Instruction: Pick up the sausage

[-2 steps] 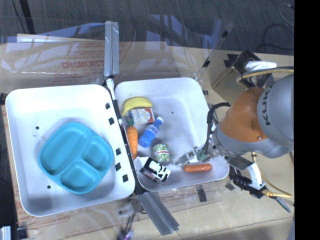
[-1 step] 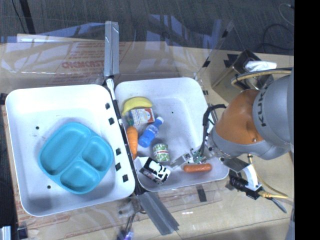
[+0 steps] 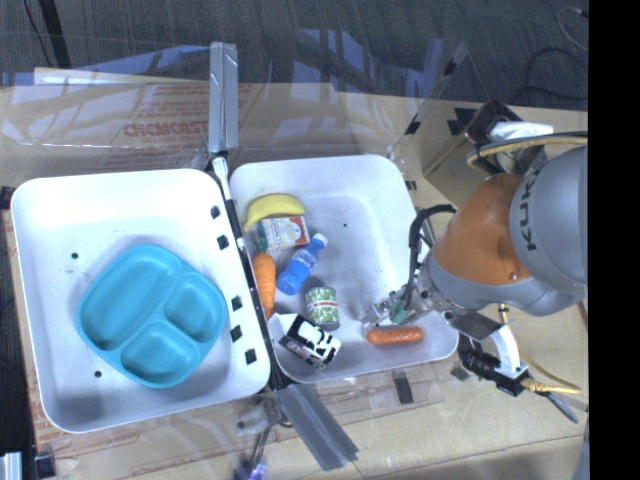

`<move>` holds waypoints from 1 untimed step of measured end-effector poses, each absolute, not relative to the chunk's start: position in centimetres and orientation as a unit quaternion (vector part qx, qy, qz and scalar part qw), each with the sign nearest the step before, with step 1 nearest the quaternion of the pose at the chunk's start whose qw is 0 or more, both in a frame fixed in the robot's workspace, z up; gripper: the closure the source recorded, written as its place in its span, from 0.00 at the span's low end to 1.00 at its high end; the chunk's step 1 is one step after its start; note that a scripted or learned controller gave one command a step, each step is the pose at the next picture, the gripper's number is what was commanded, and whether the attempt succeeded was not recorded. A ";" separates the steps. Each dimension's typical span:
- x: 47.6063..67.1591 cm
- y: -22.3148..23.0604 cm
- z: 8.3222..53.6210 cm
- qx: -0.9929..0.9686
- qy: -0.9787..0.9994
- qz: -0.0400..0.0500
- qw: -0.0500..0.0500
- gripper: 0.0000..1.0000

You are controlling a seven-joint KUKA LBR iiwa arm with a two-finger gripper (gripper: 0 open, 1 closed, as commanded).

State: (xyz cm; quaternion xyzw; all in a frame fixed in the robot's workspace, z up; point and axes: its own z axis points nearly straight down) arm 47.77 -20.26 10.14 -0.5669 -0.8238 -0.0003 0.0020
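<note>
Two bins [image 3: 60, 218], one sausage [image 3: 395, 336].

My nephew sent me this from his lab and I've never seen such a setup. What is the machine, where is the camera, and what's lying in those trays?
One camera looks down at a slant on two shallow white bins. The grey arm with an orange band reaches in from the right; its two-finger gripper sits just above the reddish-brown sausage, which lies on the right bin's floor, not held. That bin also has a yellow banana, orange carrot, blue bottle and a small can. The left bin holds a blue divided plate.
</note>
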 end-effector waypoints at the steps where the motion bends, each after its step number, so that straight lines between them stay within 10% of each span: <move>1: 50.1 -19.9 9.2 -0.522 -0.853 0.000 0.000 1.00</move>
